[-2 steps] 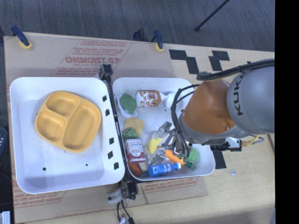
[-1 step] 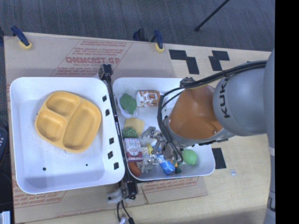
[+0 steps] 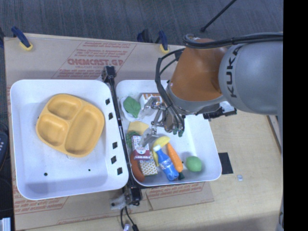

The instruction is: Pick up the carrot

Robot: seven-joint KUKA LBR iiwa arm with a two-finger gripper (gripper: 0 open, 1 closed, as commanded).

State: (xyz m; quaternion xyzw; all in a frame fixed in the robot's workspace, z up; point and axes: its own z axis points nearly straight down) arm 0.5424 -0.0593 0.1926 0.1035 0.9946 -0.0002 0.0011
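Note:
The carrot (image 3: 175, 159) is a small orange stick lying at a slant near the front of the right bin (image 3: 207, 143). It sits between a blue bottle (image 3: 166, 167) on its left and a green lime (image 3: 193, 164) on its right. My gripper (image 3: 161, 125) hangs over the middle of that bin, a little behind and to the left of the carrot, above a yellow banana-like piece (image 3: 160, 141). Nothing orange shows at the gripper. The grey and orange wrist covers the bin's back right part.
The right bin also holds a green leafy piece (image 3: 131, 106), a yellow piece (image 3: 138, 127), a red-and-white packet (image 3: 143, 154) and a red item (image 3: 136, 171). The left bin (image 3: 29, 177) bears a yellow divided plate (image 3: 70, 124). A black clip strip (image 3: 114, 129) runs between the bins.

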